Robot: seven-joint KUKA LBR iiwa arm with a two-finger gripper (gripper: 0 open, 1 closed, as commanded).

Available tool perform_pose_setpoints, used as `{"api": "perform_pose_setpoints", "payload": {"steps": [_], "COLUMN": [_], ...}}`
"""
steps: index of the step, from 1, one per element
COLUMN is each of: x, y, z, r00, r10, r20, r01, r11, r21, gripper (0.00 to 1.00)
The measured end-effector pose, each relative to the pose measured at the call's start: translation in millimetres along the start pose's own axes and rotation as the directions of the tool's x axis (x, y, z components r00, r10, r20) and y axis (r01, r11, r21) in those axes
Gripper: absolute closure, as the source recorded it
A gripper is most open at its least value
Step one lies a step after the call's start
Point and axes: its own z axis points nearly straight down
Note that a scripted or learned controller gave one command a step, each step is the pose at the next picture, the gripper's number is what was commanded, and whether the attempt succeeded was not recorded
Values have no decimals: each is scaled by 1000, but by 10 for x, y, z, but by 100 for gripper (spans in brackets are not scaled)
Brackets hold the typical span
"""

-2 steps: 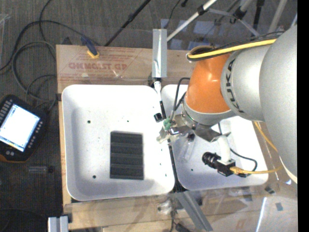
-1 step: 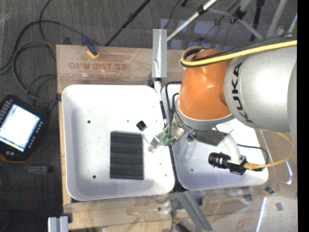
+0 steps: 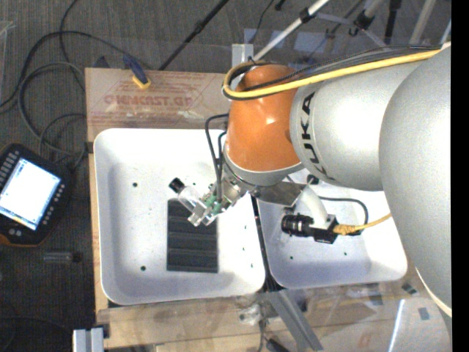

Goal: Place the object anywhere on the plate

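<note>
One dark ribbed rectangular plate (image 3: 193,239) lying flat in left white bin (image 3: 117,196). Gripper (image 3: 199,210) hovering over plate's upper edge, presumably for release; finger state: cannot tell.

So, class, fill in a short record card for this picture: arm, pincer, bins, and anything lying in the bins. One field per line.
arm: grey with an orange band, reaching in from the right of the view
pincer: over the left bin, above the top edge of the dark slab
left bin: white, shallow, holds a dark ribbed rectangular slab
right bin: white, shallow, partly covered by the arm
beside the bench: a handheld screen unit on the floor at left
held object: cannot tell
</note>
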Motion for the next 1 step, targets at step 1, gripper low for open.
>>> {"api": "perform_pose_setpoints", "payload": {"steps": [1], "x": [0], "y": [1], "z": [-2], "r00": [1000], "r10": [0], "r20": [0], "r01": [0], "r11": [1000], "r21": [0], "gripper": [0]}}
